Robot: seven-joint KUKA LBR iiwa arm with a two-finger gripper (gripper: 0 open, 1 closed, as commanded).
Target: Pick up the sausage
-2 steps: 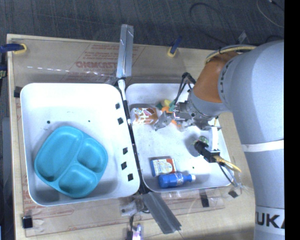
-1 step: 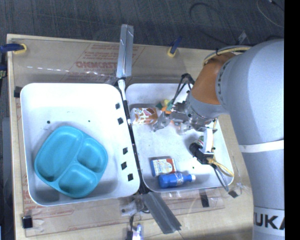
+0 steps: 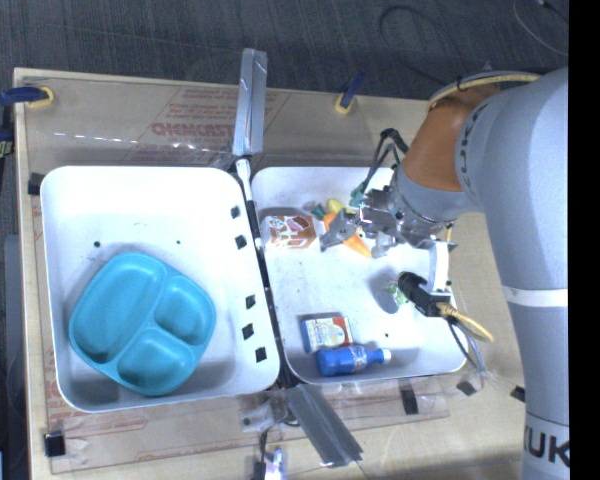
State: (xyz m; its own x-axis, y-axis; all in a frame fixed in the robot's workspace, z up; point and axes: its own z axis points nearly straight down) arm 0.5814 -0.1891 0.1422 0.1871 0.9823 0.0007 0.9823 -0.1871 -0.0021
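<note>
A brown-and-red piece in a pale wrapper (image 3: 290,230), which may be the sausage, lies at the upper left of the right bin (image 3: 310,183), close to the divider. My gripper (image 3: 356,236) hangs low over the bin's upper middle, just right of that piece. An orange toy (image 3: 358,246) sits directly under the gripper, partly covered by it. Small yellow, green and orange toys (image 3: 332,209) cluster just above and to the left of the gripper.
A red box (image 3: 325,328) and a blue bottle (image 3: 348,359) lie along the right bin's near wall. A small green item (image 3: 394,294) rests by the arm's black cable fitting (image 3: 420,294). A blue divided plate (image 3: 142,320) occupies the left bin (image 3: 130,193).
</note>
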